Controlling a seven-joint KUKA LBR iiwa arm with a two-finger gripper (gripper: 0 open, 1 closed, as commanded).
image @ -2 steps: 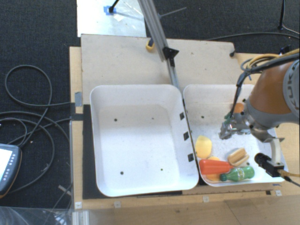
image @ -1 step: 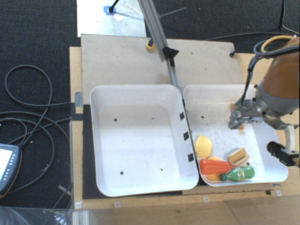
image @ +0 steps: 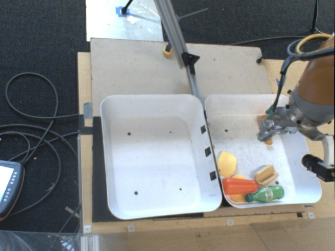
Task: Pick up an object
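My gripper hangs over the upper right part of the right bin, below the orange wrist band. A small orange bit shows right at its tip; I cannot tell whether it is held. In the bin's near part lie a yellow piece, a red-orange bottle-shaped toy on top of an orange piece, a hot dog bun and a green bottle. These lie apart from the gripper, nearer the front.
The left bin stands beside the right one, with a shared dividing wall. A slanted metal pole crosses above the bench at the back. Cables and a tablet lie on the floor at the left.
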